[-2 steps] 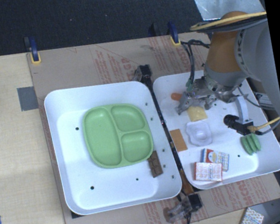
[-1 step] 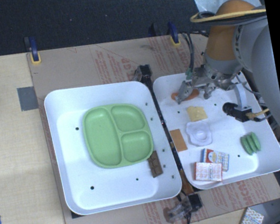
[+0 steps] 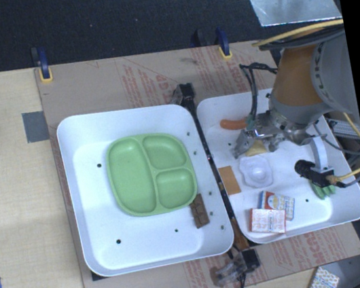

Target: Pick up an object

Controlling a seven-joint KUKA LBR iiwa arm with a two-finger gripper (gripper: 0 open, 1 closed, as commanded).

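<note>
While the gripper [image 3: 256,140] sits low in the right bin [image 3: 213,117], we cannot tell whether its fingers are open or shut.
Candidate objects, right half of frame: we note a clear, pale rounded lid-like piece [image 3: 256,173] just below the gripper, a red-and-white printed packet [image 3: 272,212] lower down, and an orange sausage-shaped item [image 3: 233,123] above left. The left bin [image 3: 85,191] holds a green divided plate [image 3: 151,173].
</note>
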